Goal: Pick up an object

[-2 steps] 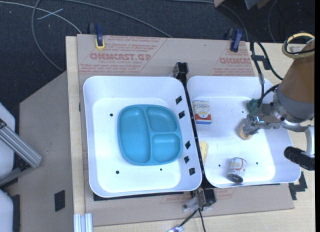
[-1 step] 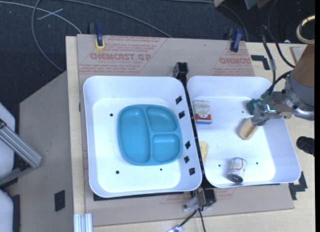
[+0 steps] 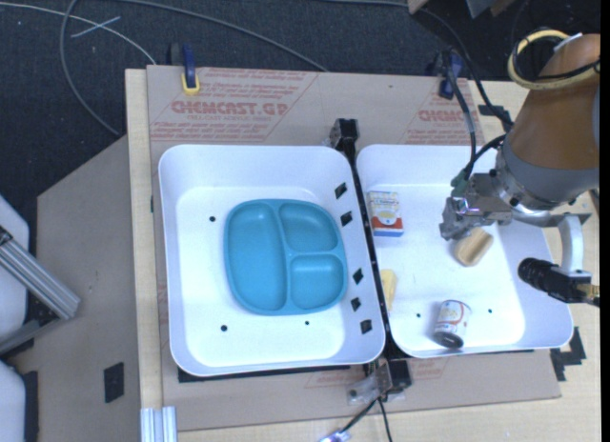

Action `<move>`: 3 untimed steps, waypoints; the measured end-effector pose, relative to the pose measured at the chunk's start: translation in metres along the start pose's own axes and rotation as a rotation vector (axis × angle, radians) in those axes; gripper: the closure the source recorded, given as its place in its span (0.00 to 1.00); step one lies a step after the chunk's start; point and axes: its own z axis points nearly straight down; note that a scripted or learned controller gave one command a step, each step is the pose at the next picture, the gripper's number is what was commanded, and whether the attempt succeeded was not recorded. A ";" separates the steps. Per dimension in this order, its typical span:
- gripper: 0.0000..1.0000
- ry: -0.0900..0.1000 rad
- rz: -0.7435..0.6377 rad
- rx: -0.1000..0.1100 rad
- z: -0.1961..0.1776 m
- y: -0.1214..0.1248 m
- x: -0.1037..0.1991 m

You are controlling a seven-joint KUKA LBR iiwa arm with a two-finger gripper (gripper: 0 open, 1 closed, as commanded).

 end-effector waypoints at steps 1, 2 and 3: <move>1.00 0.000 -0.001 -0.001 0.012 0.016 0.054; 1.00 0.000 -0.003 -0.005 0.001 0.034 0.104; 1.00 0.000 -0.002 -0.005 -0.002 0.052 0.150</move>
